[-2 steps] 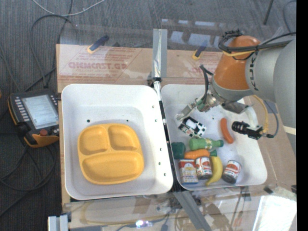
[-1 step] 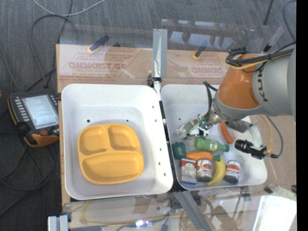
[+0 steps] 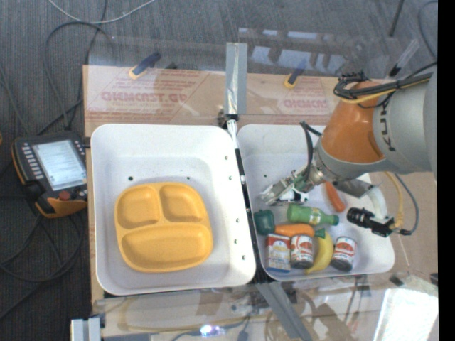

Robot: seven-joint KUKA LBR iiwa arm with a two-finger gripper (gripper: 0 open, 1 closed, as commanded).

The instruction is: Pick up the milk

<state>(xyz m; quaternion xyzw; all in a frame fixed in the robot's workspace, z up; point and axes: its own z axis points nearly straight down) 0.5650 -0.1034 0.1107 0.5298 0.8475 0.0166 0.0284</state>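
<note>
Milk [image 3: 278,253], a small carton, stands at the right bin's [image 3: 270,144] near edge, packed tight among a can [image 3: 301,251], banana [image 3: 323,254] and carrot [image 3: 293,229]; crowding leaves little room for a grasp. Pincer [image 3: 288,187] hovers up-bin, apart from it; its spread, cannot tell. Left bin holds a yellow tray [image 3: 163,226]. Tabletop is cardboard-lined; carpet and cables around.

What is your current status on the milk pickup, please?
Gripper over right bin, nothing visibly held. Milk carton at front edge. Can and carrot crowd it.
</note>
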